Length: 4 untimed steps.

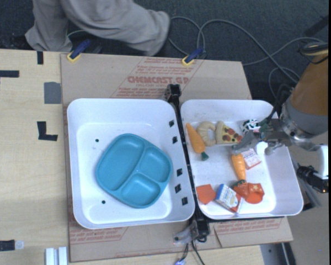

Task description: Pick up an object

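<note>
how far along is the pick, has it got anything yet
Done: the arm has reached over the right bin, with the gripper near its upper right items. In hand: nothing visibly between the fingers. Left: the carrot, pizza slice and small carton all lie in the bin, so grasp and lift remain.

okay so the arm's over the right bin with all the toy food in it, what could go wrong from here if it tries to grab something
The hand hangs over a crowded patch of the right bin. A small carton and an orange piece lie side by side just below it, so closing may catch both or nudge one away. The hand is also near the bin's far-right wall, which a descent could clip. The pizza slice lies flat and may slip.
</note>
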Each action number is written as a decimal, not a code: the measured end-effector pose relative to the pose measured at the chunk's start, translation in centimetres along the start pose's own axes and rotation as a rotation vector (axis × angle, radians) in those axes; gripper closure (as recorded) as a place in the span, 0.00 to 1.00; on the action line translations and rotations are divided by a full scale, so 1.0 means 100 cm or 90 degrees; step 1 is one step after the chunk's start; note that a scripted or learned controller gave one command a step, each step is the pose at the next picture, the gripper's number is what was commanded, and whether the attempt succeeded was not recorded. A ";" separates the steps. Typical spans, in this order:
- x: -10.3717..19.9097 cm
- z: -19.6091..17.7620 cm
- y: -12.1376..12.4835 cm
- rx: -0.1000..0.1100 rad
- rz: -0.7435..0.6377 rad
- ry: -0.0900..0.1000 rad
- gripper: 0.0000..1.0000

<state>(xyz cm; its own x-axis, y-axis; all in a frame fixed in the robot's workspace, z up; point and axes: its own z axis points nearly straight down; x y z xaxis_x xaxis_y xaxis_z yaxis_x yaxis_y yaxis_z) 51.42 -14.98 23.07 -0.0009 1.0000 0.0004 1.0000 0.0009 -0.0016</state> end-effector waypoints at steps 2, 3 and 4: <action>0.040 0.145 0.078 0.000 0.000 -0.002 0.00; -0.051 0.063 -0.004 -0.001 0.002 -0.002 0.00; -0.035 0.141 0.045 -0.007 0.000 -0.003 0.00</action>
<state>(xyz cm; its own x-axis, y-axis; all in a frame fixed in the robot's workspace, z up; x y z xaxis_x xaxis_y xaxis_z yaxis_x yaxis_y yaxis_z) 55.93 -18.44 8.93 -0.0017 1.0000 -0.0038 1.0000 0.0017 0.0089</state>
